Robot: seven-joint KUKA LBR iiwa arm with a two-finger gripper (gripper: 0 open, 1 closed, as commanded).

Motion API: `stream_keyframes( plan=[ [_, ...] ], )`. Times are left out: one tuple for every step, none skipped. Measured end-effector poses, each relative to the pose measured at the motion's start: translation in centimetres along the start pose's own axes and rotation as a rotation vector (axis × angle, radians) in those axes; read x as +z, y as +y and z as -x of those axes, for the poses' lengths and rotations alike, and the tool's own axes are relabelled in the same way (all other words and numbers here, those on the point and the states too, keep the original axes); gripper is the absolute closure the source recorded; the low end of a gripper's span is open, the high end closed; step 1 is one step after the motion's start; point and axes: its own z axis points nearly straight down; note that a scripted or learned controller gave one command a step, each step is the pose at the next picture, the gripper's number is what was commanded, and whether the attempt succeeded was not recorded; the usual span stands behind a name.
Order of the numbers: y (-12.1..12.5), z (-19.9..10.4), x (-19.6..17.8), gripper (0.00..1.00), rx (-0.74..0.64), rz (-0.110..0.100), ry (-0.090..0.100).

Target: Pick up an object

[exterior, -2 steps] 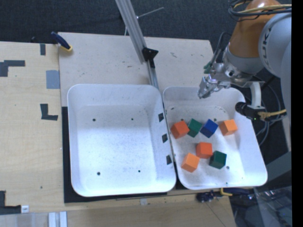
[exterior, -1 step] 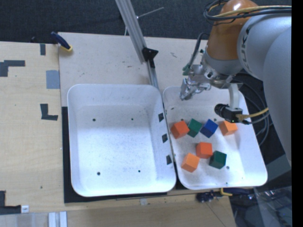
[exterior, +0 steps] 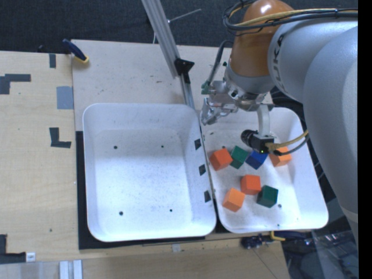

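1. The gripper [exterior: 210,116] hangs at upper centre of the frame, over the right bin's [exterior: 302,211] top-left corner; nothing sits between its fingers, and how far open it is I cannot tell.
2. Nothing is lifted yet.
3. The blocks lie lower right; the nearest is the orange block [exterior: 220,158].

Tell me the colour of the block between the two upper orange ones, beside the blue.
Green block, camera view.
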Motion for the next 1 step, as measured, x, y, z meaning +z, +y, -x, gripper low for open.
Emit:
stream_keyframes(
  plan=[
    [1.56, -5.07, -0.95, 1.0, 0.004, 0.001, -0.002]
  ],
)
